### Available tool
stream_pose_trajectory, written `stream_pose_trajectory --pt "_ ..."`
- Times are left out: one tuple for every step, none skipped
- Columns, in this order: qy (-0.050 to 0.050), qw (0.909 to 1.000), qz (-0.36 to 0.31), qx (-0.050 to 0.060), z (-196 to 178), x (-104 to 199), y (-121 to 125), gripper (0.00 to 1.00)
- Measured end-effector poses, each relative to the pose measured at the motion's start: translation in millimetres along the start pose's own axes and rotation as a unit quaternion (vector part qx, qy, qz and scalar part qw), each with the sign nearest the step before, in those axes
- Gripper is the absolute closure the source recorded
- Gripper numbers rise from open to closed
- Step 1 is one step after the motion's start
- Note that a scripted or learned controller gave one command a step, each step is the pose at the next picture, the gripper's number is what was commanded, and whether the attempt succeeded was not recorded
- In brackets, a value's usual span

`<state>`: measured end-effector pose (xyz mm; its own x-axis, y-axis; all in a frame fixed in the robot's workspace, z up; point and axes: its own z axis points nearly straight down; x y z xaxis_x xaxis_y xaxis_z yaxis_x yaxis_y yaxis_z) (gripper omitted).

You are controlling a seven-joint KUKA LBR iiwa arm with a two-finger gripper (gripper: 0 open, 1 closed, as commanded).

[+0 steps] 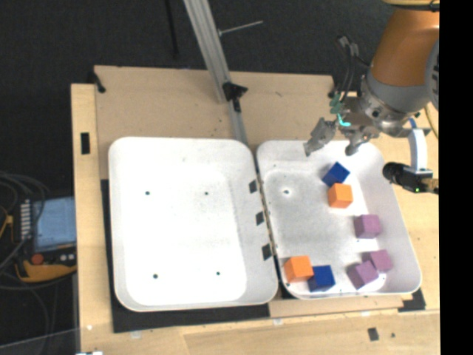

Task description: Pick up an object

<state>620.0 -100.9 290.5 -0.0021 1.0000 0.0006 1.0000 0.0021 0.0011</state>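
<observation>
- I see my gripper [336,143] at upper right, jaws spread, pinching nothing.
- Blue cube [335,173] just below it; the pick isn't done yet.

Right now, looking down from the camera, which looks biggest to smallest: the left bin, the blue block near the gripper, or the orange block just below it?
1. The left bin, by far the largest.
2. and 3. The blue block and the orange block look about alike, so I won't rank them.
</observation>
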Motion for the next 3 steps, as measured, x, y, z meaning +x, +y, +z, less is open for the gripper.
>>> stream_pose_trajectory --pt "-0.001 1.0000 0.002 0.003 44.2 -2.0 -6.9 0.00" --pt "-0.001 1.0000 0.002 0.003 104.0 3.4 -11.7 0.00" --pt "-0.001 1.0000 0.003 0.003 167.1 3.6 -13.0 0.00"
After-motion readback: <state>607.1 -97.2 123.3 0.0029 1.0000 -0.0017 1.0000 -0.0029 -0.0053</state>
